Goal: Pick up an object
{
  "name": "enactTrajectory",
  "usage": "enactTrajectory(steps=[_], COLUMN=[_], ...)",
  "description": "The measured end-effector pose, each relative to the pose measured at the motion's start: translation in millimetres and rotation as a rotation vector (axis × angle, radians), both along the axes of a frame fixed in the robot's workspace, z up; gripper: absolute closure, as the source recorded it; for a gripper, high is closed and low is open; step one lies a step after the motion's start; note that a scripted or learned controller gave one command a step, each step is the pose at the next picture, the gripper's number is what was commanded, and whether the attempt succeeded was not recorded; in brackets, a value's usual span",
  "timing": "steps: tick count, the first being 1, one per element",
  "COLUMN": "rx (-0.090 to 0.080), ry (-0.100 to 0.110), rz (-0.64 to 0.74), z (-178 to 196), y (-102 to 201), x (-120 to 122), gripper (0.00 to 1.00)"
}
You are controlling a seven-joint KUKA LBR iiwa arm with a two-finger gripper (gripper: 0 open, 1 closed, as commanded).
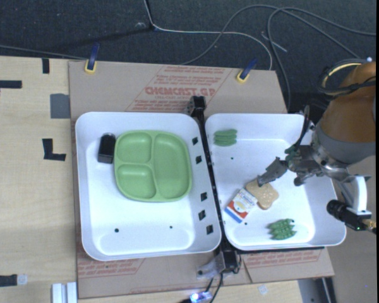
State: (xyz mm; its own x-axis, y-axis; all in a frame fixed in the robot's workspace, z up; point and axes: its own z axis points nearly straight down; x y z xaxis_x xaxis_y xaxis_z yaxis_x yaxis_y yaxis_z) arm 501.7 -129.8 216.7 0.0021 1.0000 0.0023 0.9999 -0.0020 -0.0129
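From the camera above the bench we see two shallow white bins side by side on a cardboard sheet. In the left bin [88, 188] lies a green divided plate [153, 166], with a small black block [106, 148] just beside its left edge.

In the right bin [316, 232] we count four things. A tan cookie-like piece [266, 196] sits near the middle, touching a small white packet with red and blue print [240, 206] on its left. A dark green bumpy toy [282, 229] lies near the front edge, well apart from a pale green ridged piece [225, 137] by the far left corner.

The arm comes in from the right, its orange band above the bin's right wall. The gripper [269, 173] hangs just over the tan piece; we see one dark finger [267, 175] slanting down to the piece's upper edge. We cannot tell how wide the gripper stands, and nothing shows between its fingers. The packet crowds the tan piece on the left side; its other sides look free.

Behind the bins, cables [240, 24] trail across dark carpet, and two clamps with yellow tips [90, 62] hold the cardboard's far edge.
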Motion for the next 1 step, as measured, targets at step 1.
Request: enactTrajectory(steps=[1], rx=[-0.002], ry=[-0.011], rz=[0.003], z=[5.1], y=[0.2], x=[2.5], gripper=[0.0])
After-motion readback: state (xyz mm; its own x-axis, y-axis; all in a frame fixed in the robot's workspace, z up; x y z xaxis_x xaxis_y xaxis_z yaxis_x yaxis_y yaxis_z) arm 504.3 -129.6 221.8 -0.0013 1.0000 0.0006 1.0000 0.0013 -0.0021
